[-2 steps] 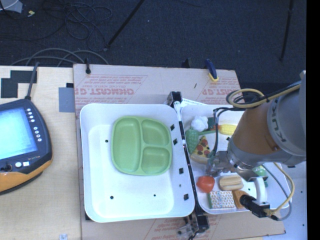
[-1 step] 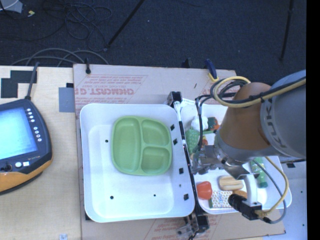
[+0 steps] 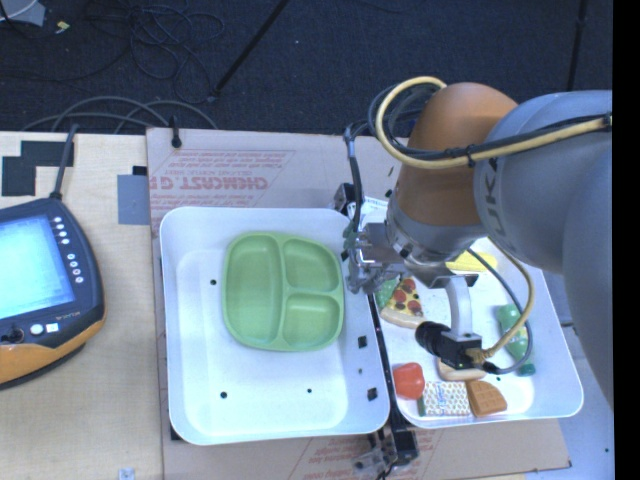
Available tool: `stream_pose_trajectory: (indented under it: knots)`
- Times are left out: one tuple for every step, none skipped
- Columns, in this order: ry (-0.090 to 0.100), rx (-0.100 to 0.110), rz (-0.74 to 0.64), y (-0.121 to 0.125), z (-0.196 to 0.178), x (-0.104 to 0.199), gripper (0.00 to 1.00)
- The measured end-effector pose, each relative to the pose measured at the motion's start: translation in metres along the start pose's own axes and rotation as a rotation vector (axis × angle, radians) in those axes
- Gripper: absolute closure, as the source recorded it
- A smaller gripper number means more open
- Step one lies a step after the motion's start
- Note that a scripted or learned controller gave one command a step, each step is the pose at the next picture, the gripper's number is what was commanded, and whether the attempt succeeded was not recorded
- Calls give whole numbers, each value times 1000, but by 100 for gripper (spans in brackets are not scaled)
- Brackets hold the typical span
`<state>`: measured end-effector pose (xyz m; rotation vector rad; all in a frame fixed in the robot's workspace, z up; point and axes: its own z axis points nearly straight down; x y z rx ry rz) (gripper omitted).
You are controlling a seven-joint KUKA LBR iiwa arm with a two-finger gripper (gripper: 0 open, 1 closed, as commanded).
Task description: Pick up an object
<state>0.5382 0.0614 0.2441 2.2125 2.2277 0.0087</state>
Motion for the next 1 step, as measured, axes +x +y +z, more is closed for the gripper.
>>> stream_pose_trajectory:
  knots:
    - [-1,-6,7,-14,-127,-18,100]
